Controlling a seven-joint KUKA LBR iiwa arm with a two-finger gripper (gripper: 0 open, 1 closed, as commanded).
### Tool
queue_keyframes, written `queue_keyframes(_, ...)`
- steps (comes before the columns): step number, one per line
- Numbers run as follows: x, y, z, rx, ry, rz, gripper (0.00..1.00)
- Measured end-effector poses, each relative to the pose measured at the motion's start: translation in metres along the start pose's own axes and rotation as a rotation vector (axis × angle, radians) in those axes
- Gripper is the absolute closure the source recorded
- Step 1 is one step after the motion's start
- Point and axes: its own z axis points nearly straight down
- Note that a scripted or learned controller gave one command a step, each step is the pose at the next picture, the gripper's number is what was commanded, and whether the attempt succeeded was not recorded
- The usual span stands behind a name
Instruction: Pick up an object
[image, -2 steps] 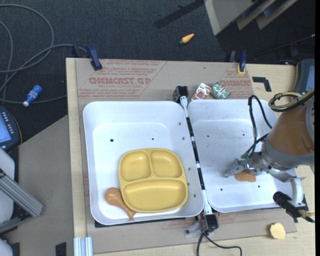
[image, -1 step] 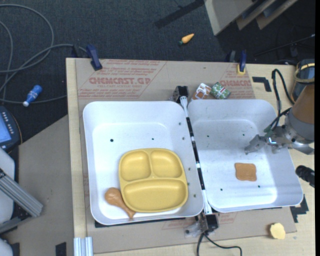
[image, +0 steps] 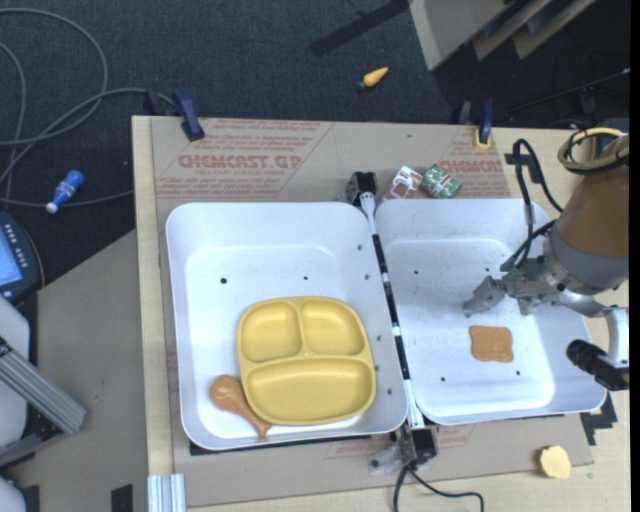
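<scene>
two white bins side by side on the bench, long edges meeting at a black seam down the middle. left bin (image: 200, 260) carries a yellow divided tray (image: 305, 358) sitting in its near half, tray's near edge close to the bin's front rim. an orange drumstick-shaped toy (image: 235, 398) lies just beside the tray's near-left corner, close to the rim. far half of the left bin is bare floor.

right bin (image: 440, 250) has one flat brown piece (image: 491, 344) lying on the floor toward the near-right, apart from every wall. arm comes in over the right rim; gripper (image: 490, 297) hangs low in the bin, just past the brown piece's far edge, not touching it as far as i can see. fingers (image: 483, 298) point left and look spread apart, nothing between them. open floor left of the gripper out to the seam, and along the far wall.

outside the bins: small crumpled packets (image: 425, 182) on the bench at the far edge near the seam, yellow lump (image: 554, 461) on the bench near-right corner, blue clamps (image: 186, 113) on the far bench edge. on the dark floor, a blue bottle (image: 66, 189) at left and a small orange item (image: 374, 76) beyond the bench.
</scene>
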Motion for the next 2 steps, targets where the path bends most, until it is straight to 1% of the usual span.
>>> queue_keyframes(1,-0.009,-0.033,0.067,0.002,-0.004,0.008,0.0)
queue_keyframes(2,-0.008,-0.03,0.054,-0.004,-0.004,0.005,1.0)
